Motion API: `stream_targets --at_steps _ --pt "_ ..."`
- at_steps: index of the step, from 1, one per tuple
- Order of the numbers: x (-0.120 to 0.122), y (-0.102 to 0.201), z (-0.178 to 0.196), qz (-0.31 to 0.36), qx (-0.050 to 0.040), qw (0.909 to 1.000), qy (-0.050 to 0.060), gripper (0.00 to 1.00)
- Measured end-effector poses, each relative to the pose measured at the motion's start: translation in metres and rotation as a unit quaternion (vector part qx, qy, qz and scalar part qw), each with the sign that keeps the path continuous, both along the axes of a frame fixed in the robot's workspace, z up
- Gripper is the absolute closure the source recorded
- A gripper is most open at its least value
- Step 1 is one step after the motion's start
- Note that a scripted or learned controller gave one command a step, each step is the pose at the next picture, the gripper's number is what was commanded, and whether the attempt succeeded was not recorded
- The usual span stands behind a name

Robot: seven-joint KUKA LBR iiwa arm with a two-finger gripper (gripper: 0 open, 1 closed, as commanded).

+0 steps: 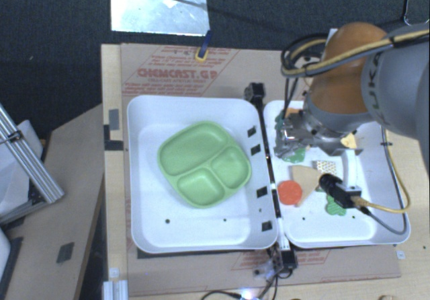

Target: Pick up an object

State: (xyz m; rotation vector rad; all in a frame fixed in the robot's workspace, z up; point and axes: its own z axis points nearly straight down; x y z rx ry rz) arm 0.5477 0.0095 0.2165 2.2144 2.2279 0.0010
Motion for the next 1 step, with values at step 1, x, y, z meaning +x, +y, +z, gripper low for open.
stream_targets --at_steps 1 --pt "0.0049 0.0063 0.016 0.0 0.0003 1.0 -0.001 1.0"
